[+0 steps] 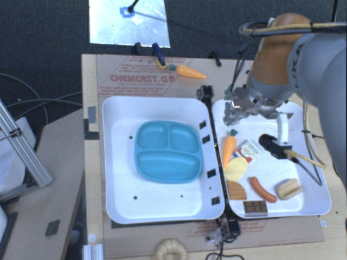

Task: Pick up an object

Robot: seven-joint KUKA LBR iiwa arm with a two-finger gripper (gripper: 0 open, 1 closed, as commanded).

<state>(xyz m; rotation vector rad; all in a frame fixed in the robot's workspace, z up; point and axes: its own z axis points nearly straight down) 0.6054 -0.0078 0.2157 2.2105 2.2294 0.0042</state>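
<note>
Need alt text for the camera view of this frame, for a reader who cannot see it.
A grey robot arm reaches from the right, its gripper over the far left corner of the right bin, which holds toy food including a carrot and a sausage. The left bin holds a blue divided plate.

We saw even, bright overhead light, glare on the metal sheet (129,14), soft shadows inside the white bins (116,145), and slight overall softness with blur.
</note>
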